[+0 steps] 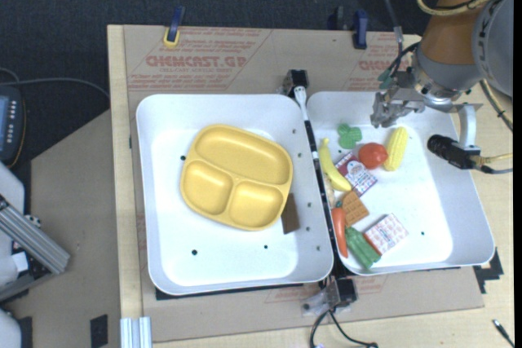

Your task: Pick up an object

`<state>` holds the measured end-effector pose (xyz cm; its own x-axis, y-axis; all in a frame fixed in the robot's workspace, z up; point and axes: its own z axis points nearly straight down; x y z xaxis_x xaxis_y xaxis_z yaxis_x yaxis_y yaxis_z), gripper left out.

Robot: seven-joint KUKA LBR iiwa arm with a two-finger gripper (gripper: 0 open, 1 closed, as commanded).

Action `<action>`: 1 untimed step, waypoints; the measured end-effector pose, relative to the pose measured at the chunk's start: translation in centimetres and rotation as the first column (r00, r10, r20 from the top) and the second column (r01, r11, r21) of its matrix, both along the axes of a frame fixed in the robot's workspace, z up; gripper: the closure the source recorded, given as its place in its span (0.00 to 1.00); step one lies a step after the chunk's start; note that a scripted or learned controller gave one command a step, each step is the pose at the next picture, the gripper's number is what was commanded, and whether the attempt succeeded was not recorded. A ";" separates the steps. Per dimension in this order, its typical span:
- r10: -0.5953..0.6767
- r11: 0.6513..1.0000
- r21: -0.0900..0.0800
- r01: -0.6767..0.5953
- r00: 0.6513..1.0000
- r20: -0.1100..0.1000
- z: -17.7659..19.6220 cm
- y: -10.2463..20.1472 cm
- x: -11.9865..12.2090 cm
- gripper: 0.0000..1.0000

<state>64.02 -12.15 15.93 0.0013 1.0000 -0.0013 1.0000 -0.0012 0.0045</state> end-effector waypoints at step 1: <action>0.003 1.000 0.000 -0.003 1.000 0.001 5.9 0.9 0.1 1.00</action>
<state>64.09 -11.29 21.86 -0.0016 1.0000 -0.0012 1.0000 0.0016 0.0055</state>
